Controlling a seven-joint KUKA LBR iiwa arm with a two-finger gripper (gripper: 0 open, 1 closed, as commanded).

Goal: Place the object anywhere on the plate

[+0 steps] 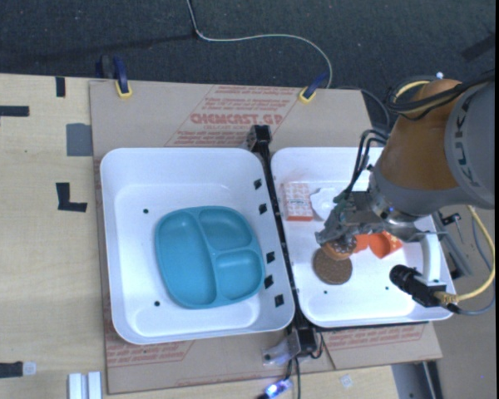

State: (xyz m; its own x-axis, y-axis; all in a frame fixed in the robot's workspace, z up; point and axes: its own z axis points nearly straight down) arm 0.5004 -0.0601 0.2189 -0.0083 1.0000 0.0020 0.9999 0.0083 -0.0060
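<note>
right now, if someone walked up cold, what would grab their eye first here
The blue divided plate stands out first, lying alone in the left bin. Next is the big grey and orange arm reaching in from the right, its gripper low over the right bin. There it sits among a brown round object, an orange object and a small red and white packet.
</note>
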